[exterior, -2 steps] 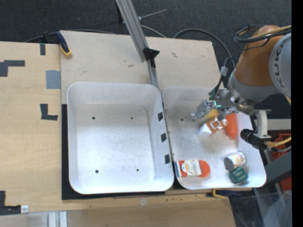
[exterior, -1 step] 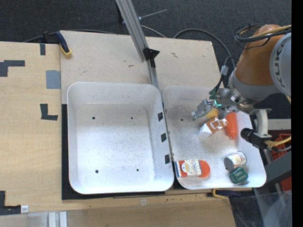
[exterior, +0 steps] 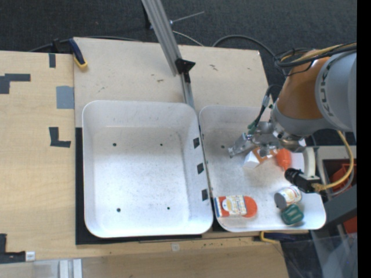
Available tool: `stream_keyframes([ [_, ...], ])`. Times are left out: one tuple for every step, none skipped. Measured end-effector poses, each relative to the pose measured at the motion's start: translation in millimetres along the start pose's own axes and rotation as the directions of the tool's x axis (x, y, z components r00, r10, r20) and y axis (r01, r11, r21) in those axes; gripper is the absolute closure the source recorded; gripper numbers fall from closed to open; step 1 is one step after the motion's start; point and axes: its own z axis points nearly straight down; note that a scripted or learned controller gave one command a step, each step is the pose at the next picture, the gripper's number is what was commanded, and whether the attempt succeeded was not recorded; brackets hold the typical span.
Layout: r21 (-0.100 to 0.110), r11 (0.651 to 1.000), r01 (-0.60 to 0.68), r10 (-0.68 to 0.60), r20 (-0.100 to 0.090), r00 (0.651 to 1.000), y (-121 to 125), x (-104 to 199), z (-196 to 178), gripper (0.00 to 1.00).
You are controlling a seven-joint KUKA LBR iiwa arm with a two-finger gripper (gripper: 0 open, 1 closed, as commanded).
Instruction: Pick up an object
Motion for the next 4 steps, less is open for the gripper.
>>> stream_keyframes([
  [-0.022,1.0,0.001,-0.001,0.004,1.0,6.2,1.7,41.4,0.0],
  [-0.032,0.999,0.002,-0.002,0.007,1.0,9.9,1.1,45.0,0.0],
  [-0.034,0.999,0.003,-0.003,0.008,1.0,10.9,1.4,35.3,1.0],
  [-0.011,1.0,0.002,-0.002,0.001,1.0,4.8,8.9,-21.1,1.0],
])
